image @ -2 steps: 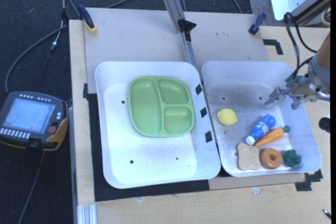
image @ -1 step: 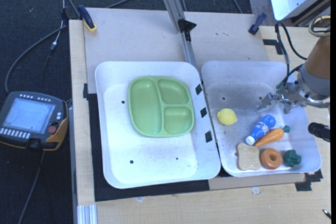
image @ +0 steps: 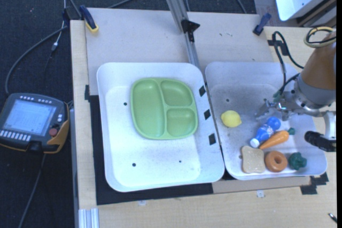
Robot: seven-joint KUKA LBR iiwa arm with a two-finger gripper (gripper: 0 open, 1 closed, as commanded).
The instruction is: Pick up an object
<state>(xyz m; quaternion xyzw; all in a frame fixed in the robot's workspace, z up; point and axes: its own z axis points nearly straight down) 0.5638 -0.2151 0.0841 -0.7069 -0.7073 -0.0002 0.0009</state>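
Green plate [image: 163, 108], yellow lemon [image: 231, 118], orange carrot [image: 274, 139], white bins [image: 120, 168].

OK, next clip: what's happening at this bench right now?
A single robot arm reaches in from the right, its gripper low over the right bin, just above a blue bottle and an orange carrot. A yellow lemon, a slice of bread, a donut and a green toy also lie in that bin. The left bin holds a green divided plate. Nothing looks lifted yet.
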